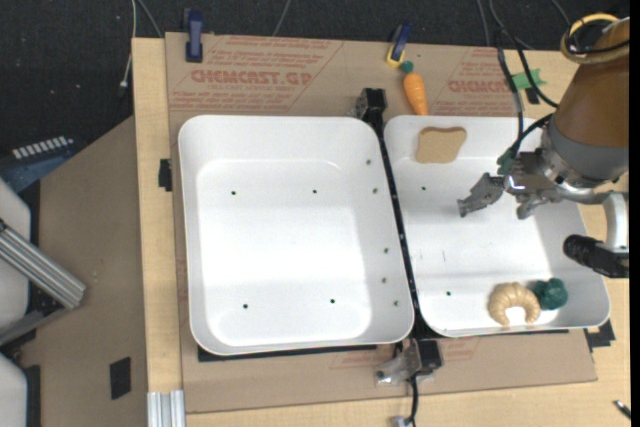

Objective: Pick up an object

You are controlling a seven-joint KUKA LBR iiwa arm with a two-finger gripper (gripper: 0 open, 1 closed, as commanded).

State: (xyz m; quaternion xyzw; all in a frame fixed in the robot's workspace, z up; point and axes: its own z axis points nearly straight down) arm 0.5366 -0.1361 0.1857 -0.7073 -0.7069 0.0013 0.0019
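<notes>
The tool hangs over the right bin, fingers spread wide with nothing between them. A croissant lies at the bin's near edge, touching a green piece. A tan slice rests at the far wall. A carrot lies on the bench.

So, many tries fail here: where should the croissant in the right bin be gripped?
Probably across the thick middle of the croissant, coming straight down. Its curved ends taper, and the green object touches its right side, so close front-to-back.
</notes>
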